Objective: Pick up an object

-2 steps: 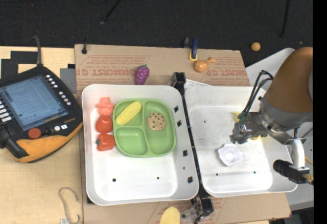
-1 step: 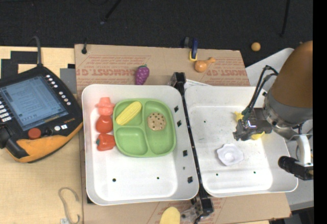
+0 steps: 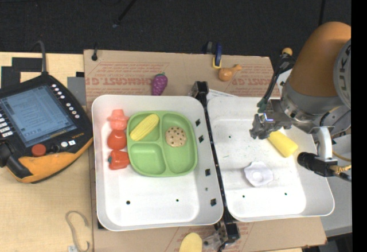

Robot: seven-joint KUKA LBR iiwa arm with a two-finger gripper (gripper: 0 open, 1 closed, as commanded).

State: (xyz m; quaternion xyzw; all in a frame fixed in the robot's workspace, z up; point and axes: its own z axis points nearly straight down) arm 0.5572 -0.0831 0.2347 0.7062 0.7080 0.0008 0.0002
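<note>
You see end effector [image 3: 265, 128] low in right bin [image 3: 321, 202], just beside yellow block [image 3: 283, 143]. Can't tell if open or shut, or if holding block. Risk: it bumps block away, grabs air. White cup [image 3: 257, 174] near, may get knocked.

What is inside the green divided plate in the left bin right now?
The green plate holds a yellow corn cob in one compartment and a cookie in another. Anything beneath them is covered.
</note>
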